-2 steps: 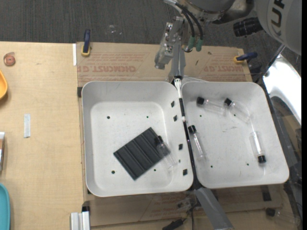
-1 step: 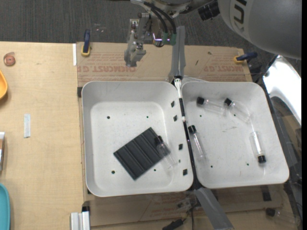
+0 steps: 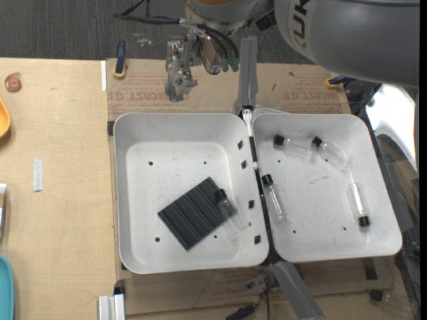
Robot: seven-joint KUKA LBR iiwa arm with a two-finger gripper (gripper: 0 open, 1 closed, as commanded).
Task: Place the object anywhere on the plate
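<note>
Vial (image 3: 227, 211) on dark plate (image 3: 193, 213), left bin | gripper (image 3: 179, 89) well above, apart

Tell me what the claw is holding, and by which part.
Nothing visible: the claw hangs above the bench behind the left bin; one tube rests on the dark plate.

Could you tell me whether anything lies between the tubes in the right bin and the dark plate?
Only the bins' adjoining rims separate the tubes from the plate. One more tube already lies over the plate's right corner; the rest of its surface looks free.
</note>
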